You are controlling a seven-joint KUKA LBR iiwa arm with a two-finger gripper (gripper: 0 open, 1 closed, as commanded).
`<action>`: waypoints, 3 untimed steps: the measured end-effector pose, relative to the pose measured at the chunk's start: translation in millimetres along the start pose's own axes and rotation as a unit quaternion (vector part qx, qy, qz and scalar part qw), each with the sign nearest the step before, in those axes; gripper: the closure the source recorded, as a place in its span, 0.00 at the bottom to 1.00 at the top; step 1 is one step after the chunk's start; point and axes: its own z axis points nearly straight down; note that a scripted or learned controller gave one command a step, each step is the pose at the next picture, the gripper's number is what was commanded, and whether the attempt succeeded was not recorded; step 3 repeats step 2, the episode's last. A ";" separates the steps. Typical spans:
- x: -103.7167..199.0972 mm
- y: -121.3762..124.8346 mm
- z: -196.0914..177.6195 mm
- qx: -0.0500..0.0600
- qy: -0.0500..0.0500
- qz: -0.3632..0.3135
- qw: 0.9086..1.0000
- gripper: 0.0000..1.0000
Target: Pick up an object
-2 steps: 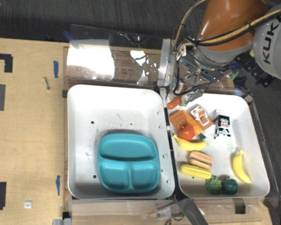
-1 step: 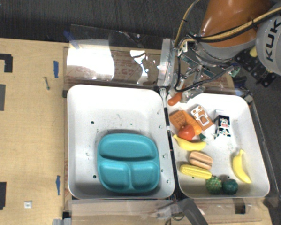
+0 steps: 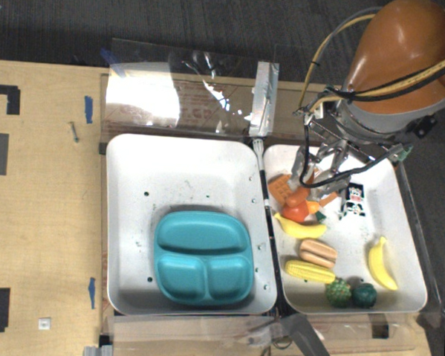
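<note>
Gripper (image 3: 315,180) hovered low in the right bin (image 3: 410,220); whether it held anything I couldn't tell. Just below it lay a tomato (image 3: 296,212); descending squarely seemed wise.

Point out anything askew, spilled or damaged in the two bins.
Nothing stands out. The teal divided plastic tray lies flat in the left white bin; toy foods, including a yellow banana, lie loosely inside the right white bin.

Divided tray (image 3: 202,263) in left bin (image 3: 127,161); toy foods in right bin (image 3: 410,220).
</note>
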 end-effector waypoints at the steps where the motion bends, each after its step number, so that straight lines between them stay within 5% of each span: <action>1: -0.5 -72.6 -22.6 0.001 0.000 -0.020 1.000 1.00; 2: 38.1 -21.6 20.3 -0.002 0.001 -0.098 0.995 1.00; 3: 38.1 -21.6 20.3 -0.002 0.001 -0.098 0.995 1.00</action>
